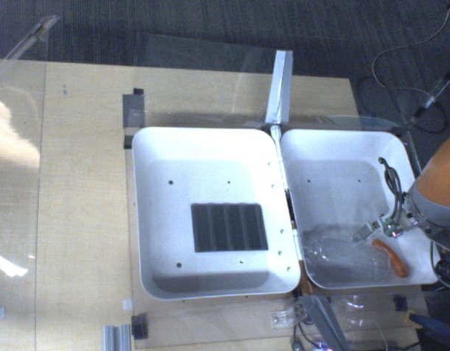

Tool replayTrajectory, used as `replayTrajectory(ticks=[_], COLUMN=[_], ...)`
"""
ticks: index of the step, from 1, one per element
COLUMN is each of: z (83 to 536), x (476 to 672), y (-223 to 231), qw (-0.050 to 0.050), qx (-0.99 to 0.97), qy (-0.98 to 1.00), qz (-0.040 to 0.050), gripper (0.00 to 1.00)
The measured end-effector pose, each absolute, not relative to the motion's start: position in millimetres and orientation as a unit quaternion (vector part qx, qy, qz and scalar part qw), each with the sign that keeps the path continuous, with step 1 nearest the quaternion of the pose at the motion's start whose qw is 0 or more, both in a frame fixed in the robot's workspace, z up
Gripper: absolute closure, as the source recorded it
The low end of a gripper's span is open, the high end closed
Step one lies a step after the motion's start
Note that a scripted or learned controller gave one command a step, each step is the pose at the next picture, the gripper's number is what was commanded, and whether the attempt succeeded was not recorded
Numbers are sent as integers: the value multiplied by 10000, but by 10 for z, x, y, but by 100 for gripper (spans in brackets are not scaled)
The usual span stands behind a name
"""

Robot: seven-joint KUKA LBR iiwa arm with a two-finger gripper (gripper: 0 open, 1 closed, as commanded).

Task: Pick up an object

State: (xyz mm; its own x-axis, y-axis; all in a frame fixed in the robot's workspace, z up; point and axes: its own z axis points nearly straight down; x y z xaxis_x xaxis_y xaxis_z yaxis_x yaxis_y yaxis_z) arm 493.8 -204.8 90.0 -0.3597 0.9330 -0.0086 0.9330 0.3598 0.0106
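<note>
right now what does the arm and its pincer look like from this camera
The arm enters from the right edge as a rounded orange band above a grey wrist section. A thin black cable curls alongside it. The pincer is small, metallic and grey, with a speck of green on its body. Finer detail is too small to tell.

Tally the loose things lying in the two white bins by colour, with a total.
Dark grey ribbed block, left bin: 1
Orange elongated object, right bin: 1
Clear, see-through object, right bin: 1, as far as the outline tells
Total: 3
</note>
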Motion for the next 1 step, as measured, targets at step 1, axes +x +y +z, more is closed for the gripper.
replayTrajectory(ticks=[1], z=[903], x=[4912], y=[-1965], qw=[89], qx=[5473], qy=[8369], qz=[11], gripper=[0])
